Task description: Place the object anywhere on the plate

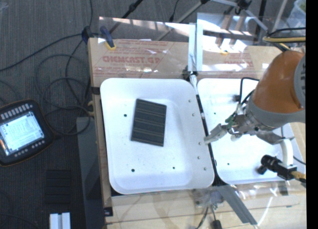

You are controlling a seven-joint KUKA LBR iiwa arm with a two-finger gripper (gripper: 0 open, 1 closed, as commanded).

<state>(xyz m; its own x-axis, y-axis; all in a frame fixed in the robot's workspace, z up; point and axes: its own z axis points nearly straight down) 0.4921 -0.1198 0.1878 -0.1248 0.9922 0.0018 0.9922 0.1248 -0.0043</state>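
Note:
A dark grey ribbed rectangular plate (149,122) lies flat in the middle of the left white bin (117,173). My gripper (214,134) hangs over the left part of the right bin (233,173), close to the divide between the two bins, and points down and to the left. Something small and green (231,119) shows just beside the gripper's base; whether it is held I cannot tell. The grey arm with its orange band (283,86) reaches in from the right and hides much of the right bin.
Behind both bins lies a taped cardboard sheet (139,56). A teach pendant (20,131) rests on the floor at the left, among loose cables. Tripod legs stand at the back right.

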